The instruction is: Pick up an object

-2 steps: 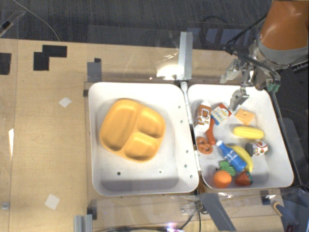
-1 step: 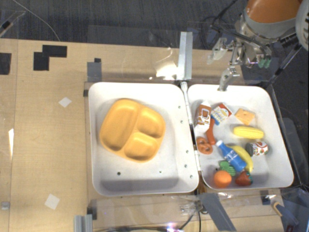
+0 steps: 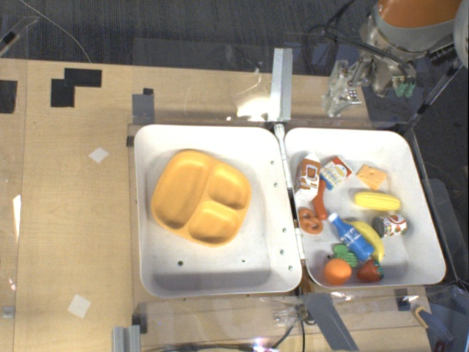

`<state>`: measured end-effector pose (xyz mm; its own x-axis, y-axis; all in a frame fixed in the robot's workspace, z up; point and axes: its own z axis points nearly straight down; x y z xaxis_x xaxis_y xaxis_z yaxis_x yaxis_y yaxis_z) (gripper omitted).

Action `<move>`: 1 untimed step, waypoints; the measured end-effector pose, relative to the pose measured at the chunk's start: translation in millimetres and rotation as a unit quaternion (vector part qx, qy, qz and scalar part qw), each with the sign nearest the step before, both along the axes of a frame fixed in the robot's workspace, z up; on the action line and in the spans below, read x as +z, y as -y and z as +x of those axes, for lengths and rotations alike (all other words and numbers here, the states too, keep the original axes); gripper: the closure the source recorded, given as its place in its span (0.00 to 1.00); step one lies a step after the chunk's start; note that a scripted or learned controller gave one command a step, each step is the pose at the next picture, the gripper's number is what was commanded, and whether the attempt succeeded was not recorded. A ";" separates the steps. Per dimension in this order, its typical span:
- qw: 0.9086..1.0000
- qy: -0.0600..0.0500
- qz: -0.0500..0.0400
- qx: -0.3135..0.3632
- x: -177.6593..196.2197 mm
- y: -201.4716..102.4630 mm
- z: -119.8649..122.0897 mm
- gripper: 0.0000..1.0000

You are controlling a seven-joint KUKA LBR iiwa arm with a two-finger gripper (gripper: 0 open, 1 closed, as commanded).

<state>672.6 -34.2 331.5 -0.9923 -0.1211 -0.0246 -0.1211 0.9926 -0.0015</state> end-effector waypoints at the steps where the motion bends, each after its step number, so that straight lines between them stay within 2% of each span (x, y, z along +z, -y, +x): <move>1: 0.996 -0.007 0.001 -0.088 12.8 14.6 -2.3 1.00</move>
